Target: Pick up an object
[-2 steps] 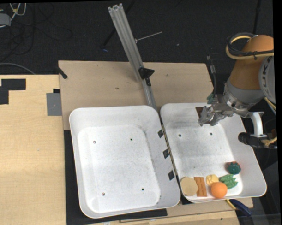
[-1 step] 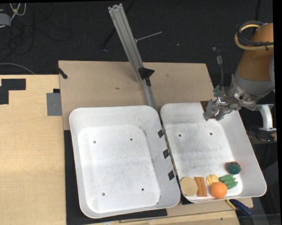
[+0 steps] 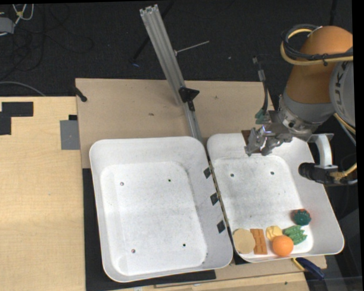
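Looking down at a slant on a pale wooden tabletop [image 3: 40, 194] with two shallow white bins side by side. Left bin [image 3: 111, 159] showing a bare speckled floor with a few small dark dots. Right bin [image 3: 227, 149] carrying a huddle of small things along its near edge, toward the right corner. Reading that row from the left: a pale round piece [image 3: 243, 240], a tan and orange striped slab [image 3: 258, 241] pressed against it, a small yellow lump [image 3: 273, 231] just behind, an orange ball [image 3: 282, 246] in front, a green leafy piece [image 3: 295, 234] touching the ball's right side, and a dark teal round thing [image 3: 301, 216] set a little apart behind the rest. Three small black clips on the seam between the bins.

Grey arm with its orange band [image 3: 320, 44] coming in from the right. Pincer [image 3: 258, 146] poised over the far edge of the right bin, near its far left corner, well apart from the huddle of objects at the near edge. Nothing seen between the metal fingers; whether spread or clenched, cannot tell from this angle. A slanted aluminium rail [image 3: 167, 62] rising behind the bins, over dark floor with cables.
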Available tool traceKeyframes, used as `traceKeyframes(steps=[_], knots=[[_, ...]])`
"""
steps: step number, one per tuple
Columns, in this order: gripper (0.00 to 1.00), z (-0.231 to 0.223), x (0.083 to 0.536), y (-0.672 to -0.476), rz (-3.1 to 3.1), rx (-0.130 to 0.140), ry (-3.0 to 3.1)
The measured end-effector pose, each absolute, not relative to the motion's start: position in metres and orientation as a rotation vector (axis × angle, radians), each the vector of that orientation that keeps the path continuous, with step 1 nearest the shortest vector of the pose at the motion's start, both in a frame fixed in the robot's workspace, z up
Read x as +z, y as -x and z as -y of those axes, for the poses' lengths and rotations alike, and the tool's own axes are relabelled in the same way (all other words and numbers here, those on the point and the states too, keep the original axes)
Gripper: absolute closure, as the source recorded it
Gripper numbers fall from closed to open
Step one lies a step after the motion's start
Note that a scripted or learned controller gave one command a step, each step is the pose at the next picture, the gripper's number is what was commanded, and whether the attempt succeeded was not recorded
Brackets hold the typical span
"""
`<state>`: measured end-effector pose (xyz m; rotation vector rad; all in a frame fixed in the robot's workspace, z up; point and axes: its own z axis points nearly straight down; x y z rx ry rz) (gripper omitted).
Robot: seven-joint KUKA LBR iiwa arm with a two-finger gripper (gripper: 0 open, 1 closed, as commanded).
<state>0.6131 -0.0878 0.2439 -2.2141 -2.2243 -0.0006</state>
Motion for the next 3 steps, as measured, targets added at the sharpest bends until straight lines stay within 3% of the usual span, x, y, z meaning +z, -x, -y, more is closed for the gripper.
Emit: traceKeyframes(steps=[2,3], knots=[[1.0,-0.029,0.227,-0.61,2.224,0.002,2.213],[1.0,-0.09,0.233,-0.596,2.224,0.003,2.211]])
